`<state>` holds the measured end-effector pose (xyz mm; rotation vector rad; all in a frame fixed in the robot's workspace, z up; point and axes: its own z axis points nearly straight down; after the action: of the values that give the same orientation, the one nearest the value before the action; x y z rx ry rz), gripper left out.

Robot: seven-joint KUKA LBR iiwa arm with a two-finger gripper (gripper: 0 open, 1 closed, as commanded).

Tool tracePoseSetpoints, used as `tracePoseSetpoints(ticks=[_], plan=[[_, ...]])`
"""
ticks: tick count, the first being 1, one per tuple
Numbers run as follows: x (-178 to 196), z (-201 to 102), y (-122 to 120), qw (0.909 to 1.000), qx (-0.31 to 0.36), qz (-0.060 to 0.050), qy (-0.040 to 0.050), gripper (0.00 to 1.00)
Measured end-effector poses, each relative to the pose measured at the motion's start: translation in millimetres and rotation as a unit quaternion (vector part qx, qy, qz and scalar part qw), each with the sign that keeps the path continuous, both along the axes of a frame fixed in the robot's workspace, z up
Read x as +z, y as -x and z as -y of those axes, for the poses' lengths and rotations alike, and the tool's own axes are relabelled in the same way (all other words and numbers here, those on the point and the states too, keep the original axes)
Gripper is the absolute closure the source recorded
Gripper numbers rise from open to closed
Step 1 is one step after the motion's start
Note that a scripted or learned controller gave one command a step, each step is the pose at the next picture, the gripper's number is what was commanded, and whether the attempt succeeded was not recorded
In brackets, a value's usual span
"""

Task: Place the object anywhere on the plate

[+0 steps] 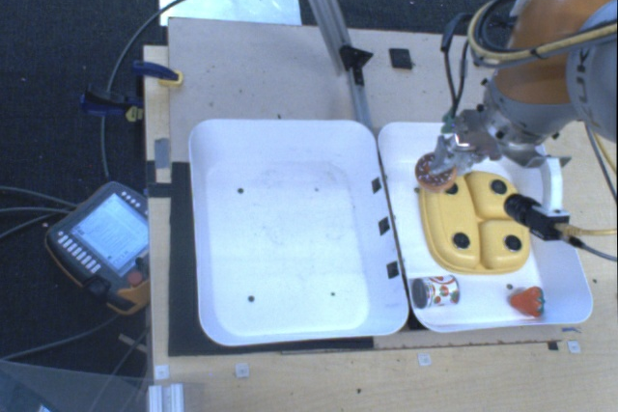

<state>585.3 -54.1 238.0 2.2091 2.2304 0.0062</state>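
Observation:
A yellow divided plate [480, 244] lies in the right bin [406, 159]. My gripper [442, 161] reaches in from the right and hangs over the plate's upper-left corner. A small brown ring with pink speckles, like a doughnut [434, 173], sits between the fingertips, so the gripper is shut on it. The doughnut overlaps the plate's left rim; I cannot tell whether it touches the plate.
A small printed can [435, 291] lies on its side at the right bin's front left, with a red strawberry [527, 301] at the front right. The left bin [280, 227] stands beside it. A slanted grey pole [323, 0] rises behind the bins.

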Motion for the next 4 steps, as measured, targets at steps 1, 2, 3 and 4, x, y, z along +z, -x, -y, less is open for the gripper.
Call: tracePoseSetpoints(ticks=[1,2,3,4], plan=[[-8.4,-44.0,-19.9,1.0,0.0,-0.001,-0.0002,1.0],[-9.1,-102.3,-23.9,1.0,0.0,-0.001,-0.0001,1.0],[-4.5,-145.0,-42.3,1.0,-0.001,0.0,-0.0004,1.0],[-7.6,-170.0,-57.0,1.0,-0.002,-0.001,-0.0001,1.0]])
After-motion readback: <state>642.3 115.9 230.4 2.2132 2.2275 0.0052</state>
